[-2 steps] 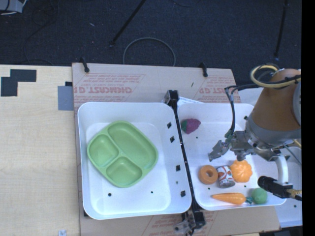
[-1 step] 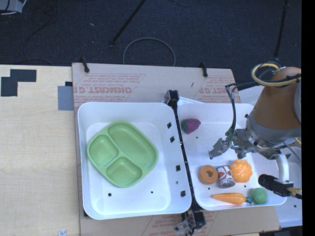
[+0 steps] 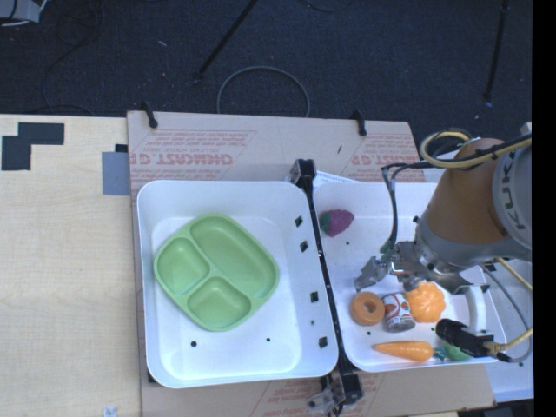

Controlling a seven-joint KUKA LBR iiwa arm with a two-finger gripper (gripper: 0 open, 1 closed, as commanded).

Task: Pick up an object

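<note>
Several toys crowd the right bin (image 3: 365, 200): a donut (image 3: 368, 307) sits just below the gripper (image 3: 375, 272), with a small can (image 3: 400, 312), orange fruit (image 3: 426, 302) and carrot (image 3: 405, 350) beside it. Can't tell if the fingers are apart. Left bin (image 3: 174, 363) holds a green divided plate (image 3: 216, 271).

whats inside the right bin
In the right bin: a purple toy, a donut, a small can, an orange fruit and a carrot. The arm covers the bin's right part.
</note>
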